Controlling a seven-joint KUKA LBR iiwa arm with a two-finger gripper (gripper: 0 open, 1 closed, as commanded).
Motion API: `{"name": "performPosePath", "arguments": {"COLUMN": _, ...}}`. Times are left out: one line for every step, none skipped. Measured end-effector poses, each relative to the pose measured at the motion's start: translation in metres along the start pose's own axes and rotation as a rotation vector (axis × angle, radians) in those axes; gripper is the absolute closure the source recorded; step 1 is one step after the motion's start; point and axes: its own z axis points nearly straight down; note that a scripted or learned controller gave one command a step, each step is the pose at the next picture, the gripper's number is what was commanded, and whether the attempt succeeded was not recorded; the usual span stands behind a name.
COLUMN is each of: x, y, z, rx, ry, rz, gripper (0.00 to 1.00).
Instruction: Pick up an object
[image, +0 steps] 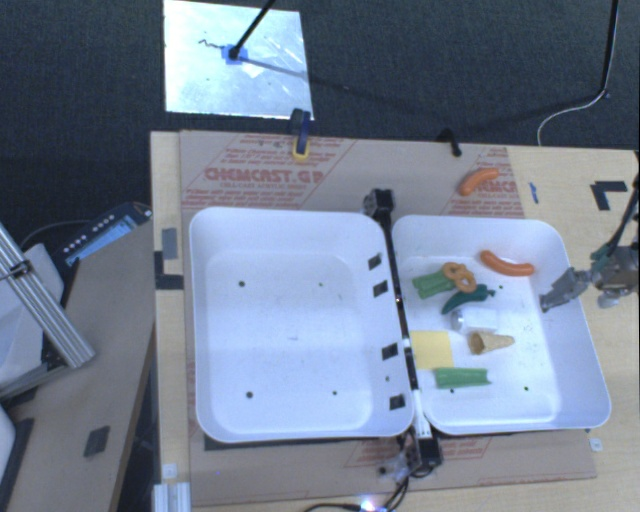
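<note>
Gripper (560, 292) at right bin (575, 330) edge, fingers' state unclear. Sausage (507, 265) nearest: likely light, rigid plastic, slippery; pinch across its middle.

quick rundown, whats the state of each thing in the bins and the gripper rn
gripper: at right bin's right edge, holding nothing
right bin: holds the toys
left bin: flat on bench
sausage: lying flat in bin
second sausage: outside bins, on cardboard
cone: on its side
yellow square: flat
green piece: lying flat
</note>
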Motion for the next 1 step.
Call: {"name": "performPosePath", "arguments": {"x": -0.0001, "y": 0.0011, "z": -0.0112, "rx": -0.004, "ry": -0.001, "rz": -0.004, "gripper": 1.00}}
